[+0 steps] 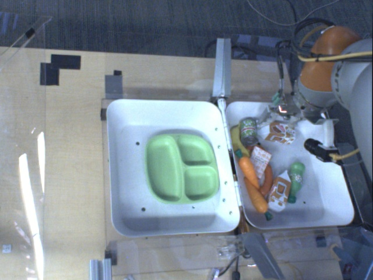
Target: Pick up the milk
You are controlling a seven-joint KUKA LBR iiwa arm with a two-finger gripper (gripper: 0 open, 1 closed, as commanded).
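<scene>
A green divided tray (pixel 180 168) lay in the left bin (pixel 125 156). In the right bin (pixel 326 206), the milk carton (pixel 280 133) sat at the far side, right of a can (pixel 249 130). Above it hung the gripper (pixel 284 108); its grasp could not be judged.
</scene>
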